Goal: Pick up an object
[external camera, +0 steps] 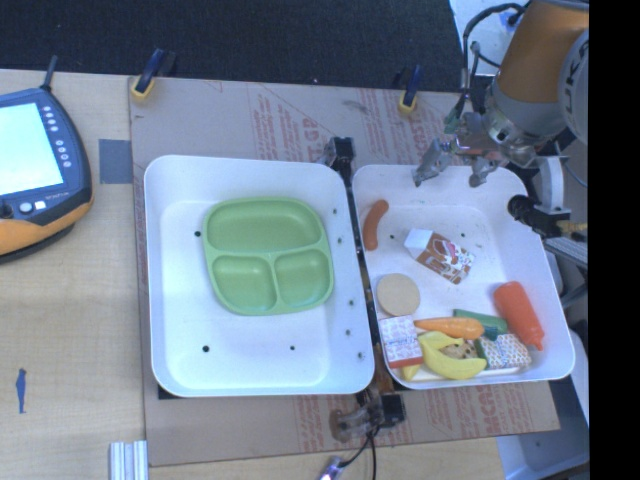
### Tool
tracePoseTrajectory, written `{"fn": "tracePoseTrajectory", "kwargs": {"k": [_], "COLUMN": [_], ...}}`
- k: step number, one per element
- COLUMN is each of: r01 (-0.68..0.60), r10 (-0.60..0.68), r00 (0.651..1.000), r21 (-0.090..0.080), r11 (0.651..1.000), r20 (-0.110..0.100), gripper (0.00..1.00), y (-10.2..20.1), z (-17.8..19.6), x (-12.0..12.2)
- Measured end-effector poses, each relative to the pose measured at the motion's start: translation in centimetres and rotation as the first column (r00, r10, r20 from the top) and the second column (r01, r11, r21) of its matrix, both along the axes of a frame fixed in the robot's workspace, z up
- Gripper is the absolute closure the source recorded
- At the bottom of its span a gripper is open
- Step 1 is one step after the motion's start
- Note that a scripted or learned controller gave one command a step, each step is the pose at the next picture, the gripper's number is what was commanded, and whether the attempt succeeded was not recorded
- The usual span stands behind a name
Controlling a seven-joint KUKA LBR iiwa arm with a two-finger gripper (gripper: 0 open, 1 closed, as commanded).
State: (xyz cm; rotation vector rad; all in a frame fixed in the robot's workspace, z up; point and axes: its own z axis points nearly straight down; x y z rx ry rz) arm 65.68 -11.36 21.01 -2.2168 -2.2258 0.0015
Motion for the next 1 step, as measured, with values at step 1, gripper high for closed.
{"fn": "tracePoseTrajectory", "kwargs": {"k": [1], "r01": [0.000], "r10": [0.000], "r00": [1.000], "r21": [0.000], "r11": [1.000], "r20": [-0.006], "gripper": [0.00], "y": [-3.33], "z": [-10.27], "x": [-3.03]}}
